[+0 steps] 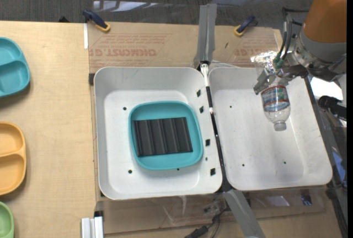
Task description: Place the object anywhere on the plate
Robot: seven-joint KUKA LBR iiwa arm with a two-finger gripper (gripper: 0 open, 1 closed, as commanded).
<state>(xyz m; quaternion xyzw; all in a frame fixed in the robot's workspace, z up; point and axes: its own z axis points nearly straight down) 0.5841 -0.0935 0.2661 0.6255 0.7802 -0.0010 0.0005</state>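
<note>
Two shallow white bins are seen side by side on a cardboard-covered bench. In the left bin (110, 121) a teal plate (165, 135) is laid flat near the middle, and a dark ribbed insert (164, 136) is set into its well. In the right bin (298, 165) a clear plastic bottle (276, 104) is found toward the upper part, with a coloured label around its body and its pale cap pointed down toward the near edge. The bottle is kept well apart from the plate, with the wall between the two bins lying between them.

The arm (328, 11), marked by its orange band, is seen reaching in from the right, and the gripper (268, 74) is positioned just at the upper end of the bottle, touching or nearly touching it. Whether the bottle is grasped or merely lies below the tool cannot be told, since the metal parts and the clear plastic are merged in the view.

On the wooden table to the left, a teal tray (11, 69) and an orange tray (10, 157) are cut off by the edge, with a green item (4, 220) at the lower corner. Two blue and yellow clamps (96, 21) are fixed at the far edge of the cardboard.
</note>
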